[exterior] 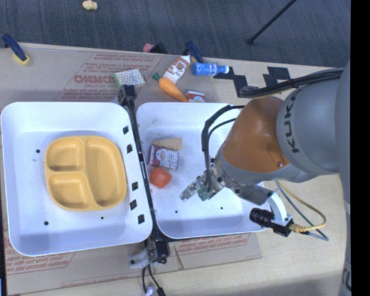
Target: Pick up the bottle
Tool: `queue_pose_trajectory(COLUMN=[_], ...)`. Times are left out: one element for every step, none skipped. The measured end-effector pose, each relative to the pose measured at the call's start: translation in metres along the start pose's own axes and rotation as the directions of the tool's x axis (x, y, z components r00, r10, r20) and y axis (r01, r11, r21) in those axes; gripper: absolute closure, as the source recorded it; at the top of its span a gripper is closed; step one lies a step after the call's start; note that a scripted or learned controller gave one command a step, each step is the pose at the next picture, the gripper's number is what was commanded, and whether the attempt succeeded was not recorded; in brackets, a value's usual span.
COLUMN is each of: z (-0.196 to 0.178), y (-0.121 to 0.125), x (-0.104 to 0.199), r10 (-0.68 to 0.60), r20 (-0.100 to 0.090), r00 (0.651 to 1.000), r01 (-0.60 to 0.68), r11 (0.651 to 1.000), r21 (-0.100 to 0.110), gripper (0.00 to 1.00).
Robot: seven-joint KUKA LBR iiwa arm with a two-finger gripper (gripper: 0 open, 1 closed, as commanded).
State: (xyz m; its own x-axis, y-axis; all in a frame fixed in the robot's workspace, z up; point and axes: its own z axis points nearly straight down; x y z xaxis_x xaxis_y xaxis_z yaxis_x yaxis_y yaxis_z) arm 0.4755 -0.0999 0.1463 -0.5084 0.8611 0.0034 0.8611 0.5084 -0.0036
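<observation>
Gripper [196, 190] is seen low over the floor of the right bin [191, 224], below the orange band of the arm [296, 134]. Whether anything is clamped cannot be told, as the tip is small and blurred. Nothing is seen held at it.

Just to its left, a red tomato-like ball [161, 177] is lying on the bin floor. Above that, a red-and-white packet [164, 158] is found, and a tan slice [167, 143] is touching the packet's upper edge.

Further left, beyond the black divider, the left bin [18, 165] is occupied by a yellow divided plate [85, 171].

Well above the gripper, outside both bins, the bottle [176, 69] is lying on the cardboard, white with an orange label. A carrot [171, 89] is placed just below it, a small red-and-white card is lying beside the carrot, and a blue object [208, 69] is set to the bottle's right. A patterned green packet [129, 77] is lying to the bottle's left.
</observation>
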Motion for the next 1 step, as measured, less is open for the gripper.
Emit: queue_pose_trajectory(z=[-0.1203], y=[-0.0107], x=[-0.0198], r10=[-0.389], r20=[0.006], r00=[0.921], r01=[0.389], r11=[0.921], r21=[-0.001], gripper=[1.0])
